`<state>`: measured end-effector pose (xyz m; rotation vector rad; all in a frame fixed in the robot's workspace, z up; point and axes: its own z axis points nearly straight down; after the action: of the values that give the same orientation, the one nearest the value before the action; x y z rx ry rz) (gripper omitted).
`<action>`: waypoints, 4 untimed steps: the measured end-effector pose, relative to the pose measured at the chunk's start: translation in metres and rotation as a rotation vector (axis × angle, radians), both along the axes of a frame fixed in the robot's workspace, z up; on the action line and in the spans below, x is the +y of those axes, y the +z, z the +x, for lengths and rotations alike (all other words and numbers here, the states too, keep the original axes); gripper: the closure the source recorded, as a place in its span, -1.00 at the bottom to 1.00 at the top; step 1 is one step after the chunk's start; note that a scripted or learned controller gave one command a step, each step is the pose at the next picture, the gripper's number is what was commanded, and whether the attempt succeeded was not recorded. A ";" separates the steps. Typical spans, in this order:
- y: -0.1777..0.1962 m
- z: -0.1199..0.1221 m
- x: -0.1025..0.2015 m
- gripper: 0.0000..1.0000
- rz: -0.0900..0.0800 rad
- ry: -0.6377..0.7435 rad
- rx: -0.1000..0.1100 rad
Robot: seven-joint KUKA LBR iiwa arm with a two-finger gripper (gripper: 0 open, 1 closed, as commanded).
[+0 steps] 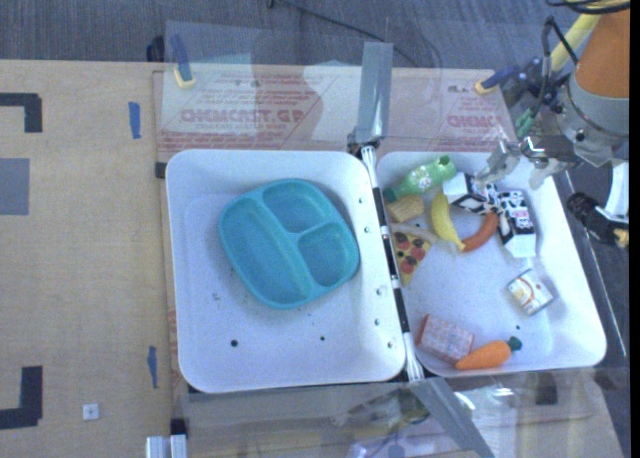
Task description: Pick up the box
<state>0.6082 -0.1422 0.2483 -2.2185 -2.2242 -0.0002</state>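
The box [445,338] is a flat pinkish-red carton lying in the near left part of the right bin [585,346], next to a carrot [483,355]. My gripper [518,170] hangs over the far right corner of that bin, above a black-and-white milk carton [517,221]. It is well away from the box, and its fingers [496,166] are spread open with nothing between them.
The right bin also holds a green bottle [422,177], a banana [445,221], a pizza slice [409,249], an orange sausage-like piece [482,232] and a small white pack [529,292]. A blue divided plate [290,242] lies in the left bin [190,346].
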 end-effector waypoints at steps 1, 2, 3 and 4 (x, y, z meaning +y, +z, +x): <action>-0.153 -0.040 -0.019 -1.00 -0.001 -0.045 -0.003; -0.034 0.005 -0.023 -1.00 -0.002 -0.136 -0.003; -0.102 -0.129 -0.021 -1.00 0.001 0.111 0.001; 0.137 -0.128 0.002 -1.00 -0.001 -0.033 -0.002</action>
<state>0.4804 -0.1402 0.3849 -2.2562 -2.1889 -0.0004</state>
